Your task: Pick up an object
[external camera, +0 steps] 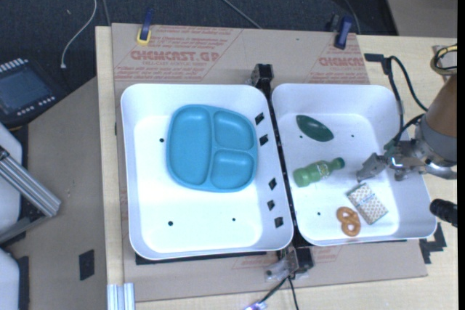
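The right bin (378, 99) holds several small objects. A dark green oval piece (314, 128) lies near its back. A green bottle (317, 170) lies on its side in the middle. A small patterned packet (368, 202) and a brown pretzel (349, 221) sit near the front. My gripper (372, 165) hangs over the right bin's right side, just above and behind the packet and to the right of the bottle. Nothing is visibly held in it.
The left bin (145, 178) holds a blue divided plate (212, 147). A row of black clips (270, 185) runs along the wall between the two bins. Black cables (396, 80) trail past the right bin's far right corner toward the arm.
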`<state>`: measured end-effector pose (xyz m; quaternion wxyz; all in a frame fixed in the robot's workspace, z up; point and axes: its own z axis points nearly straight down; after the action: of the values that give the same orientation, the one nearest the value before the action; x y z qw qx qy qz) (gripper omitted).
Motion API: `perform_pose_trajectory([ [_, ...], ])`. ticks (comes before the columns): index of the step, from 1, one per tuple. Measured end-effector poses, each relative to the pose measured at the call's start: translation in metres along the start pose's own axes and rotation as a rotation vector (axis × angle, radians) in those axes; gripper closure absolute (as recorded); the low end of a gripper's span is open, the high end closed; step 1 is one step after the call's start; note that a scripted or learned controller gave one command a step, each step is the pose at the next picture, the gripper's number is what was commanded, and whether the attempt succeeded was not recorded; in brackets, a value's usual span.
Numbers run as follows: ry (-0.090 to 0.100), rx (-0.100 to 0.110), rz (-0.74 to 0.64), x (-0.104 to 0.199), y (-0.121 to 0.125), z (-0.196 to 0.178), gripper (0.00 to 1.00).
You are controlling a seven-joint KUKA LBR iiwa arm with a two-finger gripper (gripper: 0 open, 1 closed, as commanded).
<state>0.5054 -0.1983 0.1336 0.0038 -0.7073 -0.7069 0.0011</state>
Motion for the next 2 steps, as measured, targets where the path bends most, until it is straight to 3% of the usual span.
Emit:
perform_pose_trajectory([
  [1,0.000,-0.001,0.000,0.001,0.000,0.052,0.00],
  [2,-0.002,-0.008,0.001,0.000,0.001,0.038,1.00],
])
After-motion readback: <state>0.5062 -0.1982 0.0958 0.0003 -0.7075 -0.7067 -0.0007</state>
